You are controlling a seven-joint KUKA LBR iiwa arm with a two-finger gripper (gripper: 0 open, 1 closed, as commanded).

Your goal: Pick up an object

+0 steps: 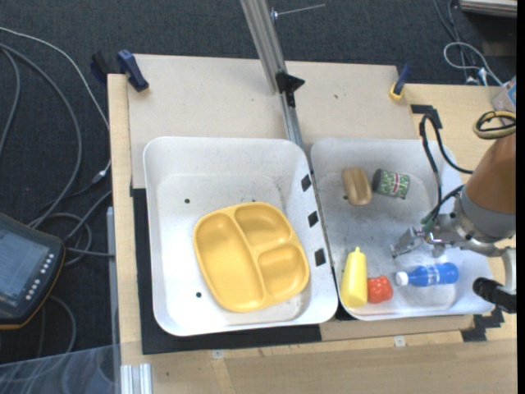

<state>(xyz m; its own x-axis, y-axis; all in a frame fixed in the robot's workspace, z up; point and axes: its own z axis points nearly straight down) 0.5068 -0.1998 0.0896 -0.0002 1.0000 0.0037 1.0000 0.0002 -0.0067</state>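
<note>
The right bin (328,162) holds several small objects. A tan bread-like piece (356,186) and a green can (392,184) lie at its far side. Along its near edge are a yellow bottle (354,277), a small red object (379,289) and a blue bottle with a white cap (428,276) lying on its side. My gripper (414,240) hangs low over the right part of this bin, just above and behind the blue bottle. I see nothing held in it. The orange-banded arm (496,183) comes in from the right.
The left bin (164,171) holds a yellow divided plate (250,255). A metal pole (267,39) slants up from between the bins. Black cables (435,150) run over the right bin's far right corner. Blue and yellow clamps sit at the bench's back corners.
</note>
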